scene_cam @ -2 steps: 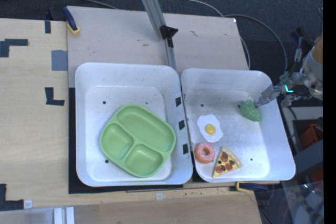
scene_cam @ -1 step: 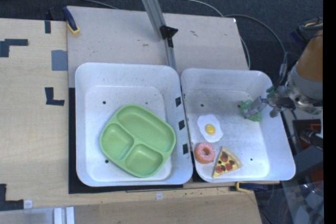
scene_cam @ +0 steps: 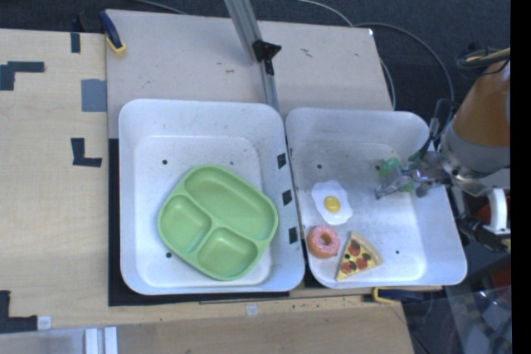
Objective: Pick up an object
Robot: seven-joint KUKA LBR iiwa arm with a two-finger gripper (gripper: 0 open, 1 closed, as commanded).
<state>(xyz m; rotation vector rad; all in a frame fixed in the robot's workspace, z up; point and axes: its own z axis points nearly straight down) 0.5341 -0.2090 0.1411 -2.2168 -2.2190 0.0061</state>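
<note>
Hovering beside small green toy (scene_cam: pixel 387 169), jaws state unclear; likely light, stiff plastic, best pinched across its middle.

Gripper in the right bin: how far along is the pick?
Done: the arm has reached into the right bin, and the gripper sits low beside a small green object. In hand: nothing visibly lifted. Left: grasp and raise something; the fried egg, donut and pizza slice lie untouched.

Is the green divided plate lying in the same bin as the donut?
No, the green divided plate lies in the left bin, while the donut lies in the right bin.
</note>
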